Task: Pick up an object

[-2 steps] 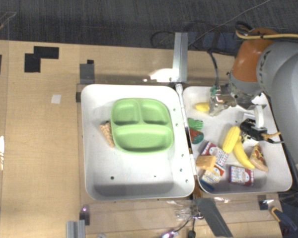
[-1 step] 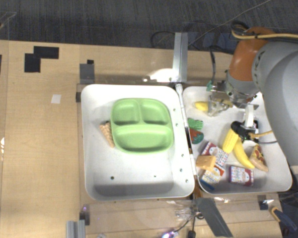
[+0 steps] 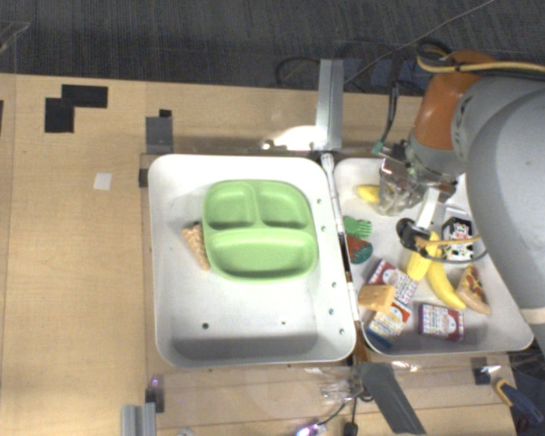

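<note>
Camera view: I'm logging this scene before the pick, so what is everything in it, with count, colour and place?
Bins: two, white, side by side on the bench.
Divided plate: one, green, middle of the left bin.
Flat snack: one, tan, left bin, partly under the plate's left edge.
Bananas: yellow, right bin middle; count unclear.
Small cartons: about three, red and white, right bin's near end.
Small green item: one, right bin's left side.
Arm: one, grey with orange band, from the right.
Gripper: one, over the right bin's far end.
</note>
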Motion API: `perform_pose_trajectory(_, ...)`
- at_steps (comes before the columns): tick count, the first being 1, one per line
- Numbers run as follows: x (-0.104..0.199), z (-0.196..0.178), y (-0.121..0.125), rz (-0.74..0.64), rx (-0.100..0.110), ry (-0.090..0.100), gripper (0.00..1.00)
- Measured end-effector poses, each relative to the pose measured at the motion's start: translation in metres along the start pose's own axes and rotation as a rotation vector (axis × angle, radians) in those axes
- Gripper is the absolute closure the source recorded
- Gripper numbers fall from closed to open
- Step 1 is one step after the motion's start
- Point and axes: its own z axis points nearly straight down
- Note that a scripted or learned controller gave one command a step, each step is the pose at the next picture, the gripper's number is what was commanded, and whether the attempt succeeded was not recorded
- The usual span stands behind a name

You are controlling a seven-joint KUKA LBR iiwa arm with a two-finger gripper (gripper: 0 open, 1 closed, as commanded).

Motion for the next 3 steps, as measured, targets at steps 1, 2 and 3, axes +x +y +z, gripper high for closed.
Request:
perform_pose_trajectory(1, 0.002, 0.0, 0.003, 0.251, -0.011, 0.011, 1.0)
perform_pose_trajectory(2, -0.033, 0.001, 0.012, 0.447, -0.018, 0.014, 1.0)
perform_pose_trajectory(3, -0.02, 0.001, 0.012, 0.745, -0.015, 0.018, 1.0)
